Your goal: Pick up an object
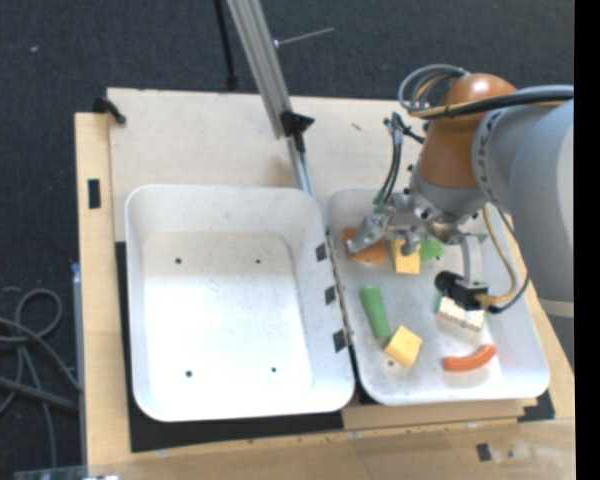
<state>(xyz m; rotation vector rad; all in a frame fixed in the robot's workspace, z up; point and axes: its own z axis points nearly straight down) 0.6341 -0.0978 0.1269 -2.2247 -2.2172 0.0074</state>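
I see the two-finger gripper (392,236) low in the right white bin (525,368), upper centre-right of frame, placed over an orange rounded piece (368,252) and a small yellow block (407,262). Whether it holds either, I cannot tell. A green cylinder (375,310) lies below, clear of it.

Pale wooden bench (200,138), slanted aluminium rail (265,53), loose cables (20,348) on dark carpet (80,28).

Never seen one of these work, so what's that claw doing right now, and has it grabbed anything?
Claw down in the right bin, among the toys. Orange piece and yellow block right beside it; grip unconfirmed. Green stick, yellow wedge lie apart.
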